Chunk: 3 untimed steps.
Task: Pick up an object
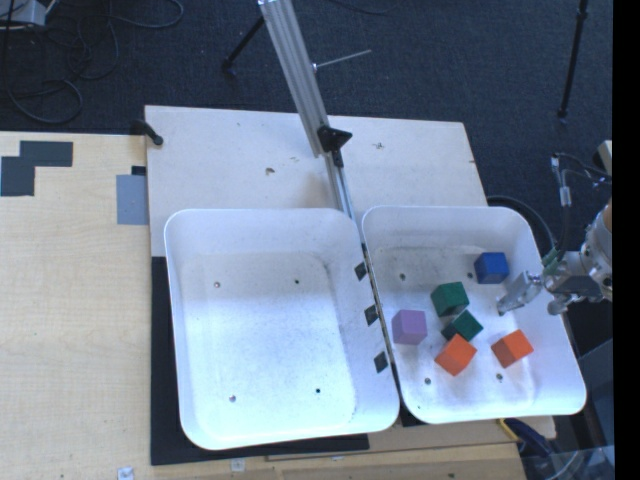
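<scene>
Several small blocks lie in the right bin [420,230]: a blue one [491,266] at the back, a green one [450,297], a smaller dark green one [464,325], a purple one [409,326], and two orange ones [456,354] [512,348] near the front. My gripper [535,297] hangs over the bin's right side, just right of the green block and in front of the blue one. It is open, and nothing sits between its fingers.
The left bin [200,230] adjoins the right one, with black clips along the shared wall. A slanted aluminium rail [300,78] rises behind the bins. Cables run at the right edge near the arm [598,258].
</scene>
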{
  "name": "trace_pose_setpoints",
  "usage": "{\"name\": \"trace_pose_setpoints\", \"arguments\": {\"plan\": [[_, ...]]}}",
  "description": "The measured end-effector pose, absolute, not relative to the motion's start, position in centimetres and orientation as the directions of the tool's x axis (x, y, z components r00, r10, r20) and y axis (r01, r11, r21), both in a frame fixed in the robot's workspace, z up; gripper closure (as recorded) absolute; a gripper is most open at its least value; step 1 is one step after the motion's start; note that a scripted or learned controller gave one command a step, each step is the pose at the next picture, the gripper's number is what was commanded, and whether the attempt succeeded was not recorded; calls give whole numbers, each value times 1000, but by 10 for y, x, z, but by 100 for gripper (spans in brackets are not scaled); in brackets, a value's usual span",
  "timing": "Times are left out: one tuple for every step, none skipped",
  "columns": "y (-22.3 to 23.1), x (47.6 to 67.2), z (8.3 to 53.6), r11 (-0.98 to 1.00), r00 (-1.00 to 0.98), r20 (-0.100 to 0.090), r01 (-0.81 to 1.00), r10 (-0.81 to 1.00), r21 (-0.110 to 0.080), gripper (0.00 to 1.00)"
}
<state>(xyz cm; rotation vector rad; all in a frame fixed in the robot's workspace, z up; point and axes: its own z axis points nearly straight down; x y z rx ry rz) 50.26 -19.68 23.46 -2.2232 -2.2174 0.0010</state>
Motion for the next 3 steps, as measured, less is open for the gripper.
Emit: {"name": "trace_pose_setpoints", "arguments": {"plan": [[-169, 517, 106, 1, -1, 4, 1000, 1000, -10, 0], [-147, 565, 92, 2, -2, 0, 1000, 1000, 1, 0], [-148, 563, 102, 1, -1, 1, 1000, 1000, 0, 100]]}}
